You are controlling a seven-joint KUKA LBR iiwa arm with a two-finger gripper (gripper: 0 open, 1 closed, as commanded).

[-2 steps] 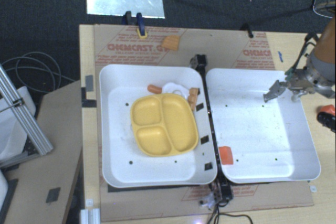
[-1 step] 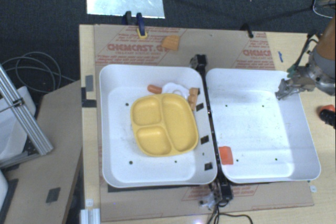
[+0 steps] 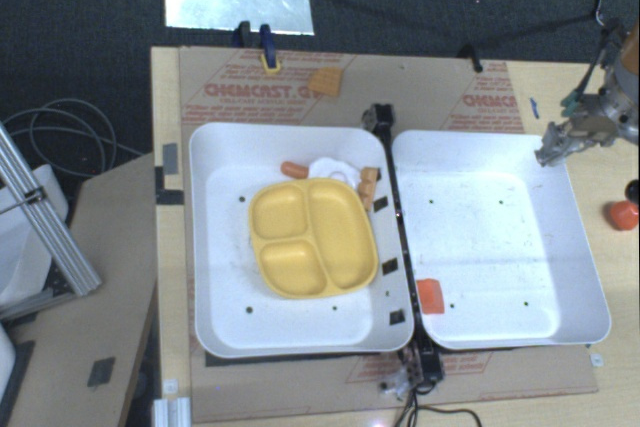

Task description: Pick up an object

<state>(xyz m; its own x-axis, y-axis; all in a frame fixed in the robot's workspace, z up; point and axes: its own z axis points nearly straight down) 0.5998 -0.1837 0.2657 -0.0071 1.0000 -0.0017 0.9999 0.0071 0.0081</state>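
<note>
The gripper (image 3: 553, 151) hangs over the upper right corner of the right bin (image 3: 500, 245), at the bench's (image 3: 420, 80) right side; whether it is open or closed cannot be told, and nothing is seen in its grasp. An orange block (image 3: 430, 295) lies at that bin's lower left corner. In the left bin (image 3: 225, 215), a yellow divided plate (image 3: 312, 238) sits near the middle, with a small orange sausage-shaped piece (image 3: 295, 170), a white item (image 3: 333, 171) and a tan block (image 3: 369, 182) just above it.
</note>
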